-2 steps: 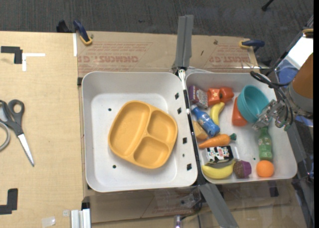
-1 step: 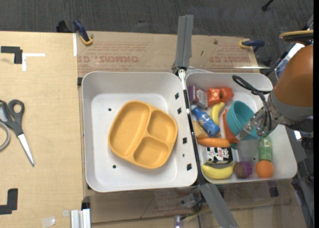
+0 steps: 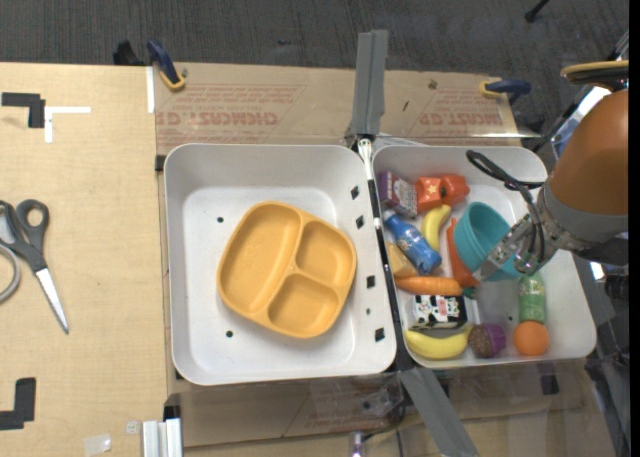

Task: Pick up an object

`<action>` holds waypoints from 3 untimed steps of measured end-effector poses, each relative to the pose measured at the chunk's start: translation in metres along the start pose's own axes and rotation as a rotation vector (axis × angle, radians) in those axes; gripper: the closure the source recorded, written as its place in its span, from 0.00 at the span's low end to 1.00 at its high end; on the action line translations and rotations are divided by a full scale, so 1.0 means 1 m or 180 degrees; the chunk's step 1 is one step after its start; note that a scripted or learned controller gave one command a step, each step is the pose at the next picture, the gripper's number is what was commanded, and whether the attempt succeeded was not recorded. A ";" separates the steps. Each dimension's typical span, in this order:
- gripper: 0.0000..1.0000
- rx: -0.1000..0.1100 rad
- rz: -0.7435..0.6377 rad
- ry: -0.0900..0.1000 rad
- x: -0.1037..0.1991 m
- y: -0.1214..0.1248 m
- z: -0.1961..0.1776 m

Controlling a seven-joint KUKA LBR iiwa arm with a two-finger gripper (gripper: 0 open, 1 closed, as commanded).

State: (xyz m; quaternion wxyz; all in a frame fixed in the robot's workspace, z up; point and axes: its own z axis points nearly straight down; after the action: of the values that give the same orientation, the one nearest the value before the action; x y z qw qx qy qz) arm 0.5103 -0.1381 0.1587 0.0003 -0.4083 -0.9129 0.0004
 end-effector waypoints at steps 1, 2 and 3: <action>0.00 -0.0057 0.0133 -0.0079 -0.011 0.035 0.027; 0.00 -0.0100 0.0149 -0.0133 -0.023 0.069 0.041; 0.00 -0.0063 0.0674 -0.0087 -0.026 0.081 0.054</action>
State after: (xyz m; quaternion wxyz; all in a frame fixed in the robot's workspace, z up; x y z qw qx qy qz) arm 0.5885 -0.1036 0.1050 -0.0163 -0.5024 -0.8645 -0.0030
